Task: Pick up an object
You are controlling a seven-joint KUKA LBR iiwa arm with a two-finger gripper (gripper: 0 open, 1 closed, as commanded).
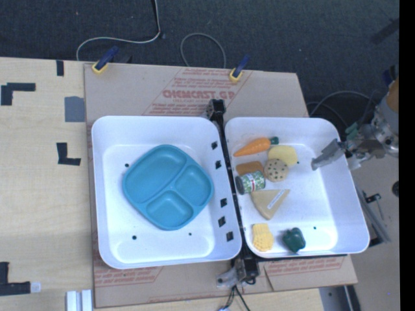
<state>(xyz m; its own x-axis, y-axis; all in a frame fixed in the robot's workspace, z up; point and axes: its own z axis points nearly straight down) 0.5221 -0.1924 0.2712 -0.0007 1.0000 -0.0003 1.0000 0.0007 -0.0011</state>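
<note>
1. Two shallow white bins sit side by side on a brown board. The left bin (104, 173) carries a blue sectioned plate (168, 186) near its middle, with bare white floor all round it up to the walls.
2. The right bin (347, 206) keeps its things toward its left half: an orange carrot (251, 147) by the far wall, a yellow piece (283, 153) just beside it, a spotted cookie (275, 170) and a brown block (249, 168) below those, a small can (251, 183) lying on its side, a cheese wedge (270, 201), a corn cob (262, 236) and a green pepper (294, 240) near the front wall.
3. The right half of that bin's floor, along the right wall, is open white surface.
4. The gripper (322, 159) reaches in over the right bin's right edge, near its far right corner. It hangs over bare floor, well apart from the yellow piece and the cookie, the nearest things.
5. Only a grey finger shape shows at a slant; whether the fingers are spread or closed cannot be told. Nothing is seen between them and they touch no object.
</note>
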